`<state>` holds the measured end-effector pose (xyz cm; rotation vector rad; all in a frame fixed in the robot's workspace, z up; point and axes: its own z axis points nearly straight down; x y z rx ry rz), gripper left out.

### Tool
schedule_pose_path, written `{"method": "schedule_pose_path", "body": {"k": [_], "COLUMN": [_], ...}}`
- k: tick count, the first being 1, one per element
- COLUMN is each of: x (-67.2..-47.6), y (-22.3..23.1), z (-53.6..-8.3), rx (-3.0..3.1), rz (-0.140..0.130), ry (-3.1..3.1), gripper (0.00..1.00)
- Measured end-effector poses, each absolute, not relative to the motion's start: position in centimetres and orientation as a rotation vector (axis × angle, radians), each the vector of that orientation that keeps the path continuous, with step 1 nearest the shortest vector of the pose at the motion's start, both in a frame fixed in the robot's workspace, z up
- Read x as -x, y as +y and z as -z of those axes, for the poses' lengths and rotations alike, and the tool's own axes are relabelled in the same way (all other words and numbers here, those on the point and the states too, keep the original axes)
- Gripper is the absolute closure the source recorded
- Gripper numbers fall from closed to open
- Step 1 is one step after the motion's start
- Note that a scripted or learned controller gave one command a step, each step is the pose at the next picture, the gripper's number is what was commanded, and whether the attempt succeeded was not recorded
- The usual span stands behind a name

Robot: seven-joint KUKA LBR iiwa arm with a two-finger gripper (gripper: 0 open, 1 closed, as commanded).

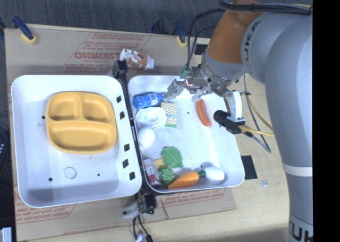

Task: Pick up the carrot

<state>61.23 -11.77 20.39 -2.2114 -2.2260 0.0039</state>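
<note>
The carrot (pixel 183 180) is orange with a green top and lies along the near edge of the right bin (pixel 228 150). It rests between a yellow-green toy (pixel 166 174) and a white egg (pixel 215 174). My gripper (pixel 184 92) hangs over the far end of that same bin, well away from the carrot. Its fingers (pixel 172 90) are spread open and nothing sits between them.
In the right bin lie a red sausage (pixel 202 112), a blue bottle (pixel 147 100), a white cup (pixel 151 117), a checkered packet (pixel 170 113), a green leaf (pixel 171 156) and a small can (pixel 150 171). The left bin (pixel 32 182) holds a yellow divided plate (pixel 81 120). A snack packet (pixel 135 59) lies on the bench behind.
</note>
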Motion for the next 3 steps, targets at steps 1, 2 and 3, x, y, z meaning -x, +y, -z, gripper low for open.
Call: {"method": "schedule_pose_path", "body": {"k": [1,2,3], "x": [-60.8,-60.8,-57.9], "y": [-21.1,-21.1,-21.2], "z": [-11.0,-11.9,-24.1], "rx": [2.021,2.014,2.162], "rz": [-0.001,-0.004,-0.002], "ry": [-2.404,-2.407,-2.280], "gripper": [0.00,1.00,1.00]}}
